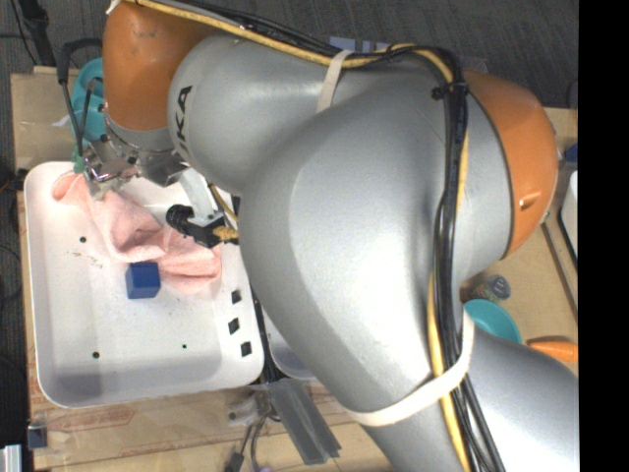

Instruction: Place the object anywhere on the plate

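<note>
Wooden bench under two white bins, dark floor at twelve o'clock. Gripper down at the far-left corner of the left bin, pressed against crumpled pink cloth; finger opening hidden, cannot tell. Nothing seen held. Small blue block lying free at five o'clock from the gripper, just touching the cloth's near edge. Orange-banded wrist straight above at twelve, bulky grey arm sweeping in from three o'clock. Teal plate peeking out at four o'clock, well apart.
</note>
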Controlling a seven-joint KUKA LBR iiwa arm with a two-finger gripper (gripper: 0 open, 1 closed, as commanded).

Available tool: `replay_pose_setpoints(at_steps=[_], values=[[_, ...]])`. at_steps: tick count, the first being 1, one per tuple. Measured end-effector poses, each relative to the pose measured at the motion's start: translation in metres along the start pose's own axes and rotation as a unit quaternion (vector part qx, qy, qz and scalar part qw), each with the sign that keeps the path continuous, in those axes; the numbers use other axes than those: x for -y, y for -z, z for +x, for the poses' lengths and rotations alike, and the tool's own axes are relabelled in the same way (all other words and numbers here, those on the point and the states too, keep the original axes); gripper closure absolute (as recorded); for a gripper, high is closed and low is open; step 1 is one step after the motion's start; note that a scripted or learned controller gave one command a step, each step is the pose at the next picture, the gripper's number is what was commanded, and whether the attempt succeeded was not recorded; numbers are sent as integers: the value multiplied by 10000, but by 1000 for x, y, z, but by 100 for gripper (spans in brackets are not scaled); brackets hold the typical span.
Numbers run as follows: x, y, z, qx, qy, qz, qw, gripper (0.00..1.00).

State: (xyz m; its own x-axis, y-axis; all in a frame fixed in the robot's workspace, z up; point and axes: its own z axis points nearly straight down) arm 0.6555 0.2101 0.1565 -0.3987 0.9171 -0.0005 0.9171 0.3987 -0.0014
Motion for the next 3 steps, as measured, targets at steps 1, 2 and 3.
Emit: replay_pose_setpoints(at_steps=[1,2,3], values=[[1,-3,-2,-1,-154,15,9999,100],[-1,5,1,1,143,-1,9999,100],[22,-49,-51,-2,-516,13,9987,100]])
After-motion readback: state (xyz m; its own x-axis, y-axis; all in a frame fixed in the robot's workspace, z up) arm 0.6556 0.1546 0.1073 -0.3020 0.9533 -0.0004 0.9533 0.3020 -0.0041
